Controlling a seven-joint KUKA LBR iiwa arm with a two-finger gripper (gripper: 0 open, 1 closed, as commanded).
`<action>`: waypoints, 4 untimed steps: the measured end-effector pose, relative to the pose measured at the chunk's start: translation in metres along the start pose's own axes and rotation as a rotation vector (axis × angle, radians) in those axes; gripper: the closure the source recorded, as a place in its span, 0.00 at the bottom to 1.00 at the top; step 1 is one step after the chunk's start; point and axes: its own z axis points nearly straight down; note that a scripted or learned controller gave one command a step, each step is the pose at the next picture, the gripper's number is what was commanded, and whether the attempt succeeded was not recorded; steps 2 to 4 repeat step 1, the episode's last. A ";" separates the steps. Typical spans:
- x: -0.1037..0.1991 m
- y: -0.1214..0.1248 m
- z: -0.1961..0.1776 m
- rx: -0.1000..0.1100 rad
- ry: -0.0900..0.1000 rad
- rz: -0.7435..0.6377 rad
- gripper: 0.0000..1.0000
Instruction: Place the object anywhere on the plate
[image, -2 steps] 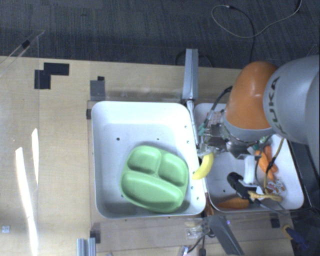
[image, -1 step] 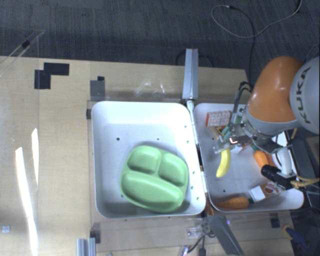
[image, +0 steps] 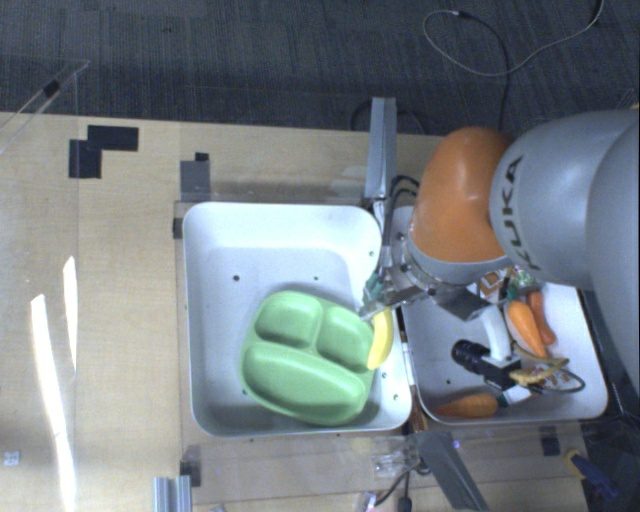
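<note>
**Operator:** Camera view has the gripper (image: 383, 296) right over the divider between the two bins, at the right edge of the green plate (image: 305, 355). A yellow banana-like object (image: 380, 340) hangs just below the fingers, touching or overlapping the plate's right rim.

**Second:** Is it actually in the fingers?

**Operator:** I can't tell. The wrist hides the fingertips, so I can't say how far apart they are or whether they pinch it. The yellow object's top end disappears under the gripper; that's all I see.

**Second:** So how do I finish cleanly?

**Operator:** I'd shift left, toward the plate's middle compartments, before letting go. Where it sits now, I judge it could slide off the rim onto the left bin (image: 230, 250) floor. Keep low, release gently. The carrots (image: 527, 322) and clutter in the right bin (image: 590, 395) are well apart; ignore them.
</note>
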 end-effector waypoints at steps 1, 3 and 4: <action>-0.001 0.000 0.000 0.000 0.000 0.001 0.00; -0.001 0.000 0.000 0.000 0.000 0.001 0.00; -0.001 0.000 0.000 0.000 0.000 0.001 0.00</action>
